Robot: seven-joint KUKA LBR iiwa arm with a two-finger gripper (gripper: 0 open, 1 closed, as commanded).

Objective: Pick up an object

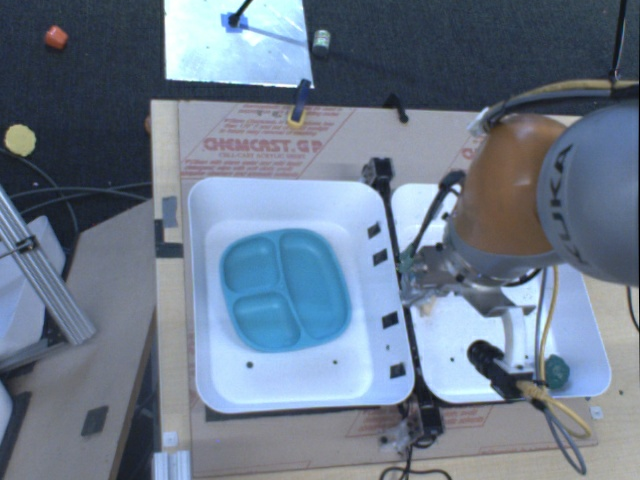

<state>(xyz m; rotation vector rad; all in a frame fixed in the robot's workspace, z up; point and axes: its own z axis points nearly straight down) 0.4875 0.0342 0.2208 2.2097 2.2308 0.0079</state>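
Observation:
A blue divided plate (286,289) lies in the left white bin (225,208). The grey arm with its orange band (510,188) hangs over the right white bin (470,378). My gripper (425,290) sits low at that bin's left side, close to the divider between the bins, and its tips are hidden under the wrist. A small teal object (555,372) rests near the right bin's front right corner, well apart from the gripper. A small pale bit (428,308) lies just below the gripper.
Black clips (383,259) line the divider between the bins. Cables (545,408) trail over the right bin's front edge. A metal sheet (236,26) lies behind the bench, with small balls (55,37) scattered on the dark floor.

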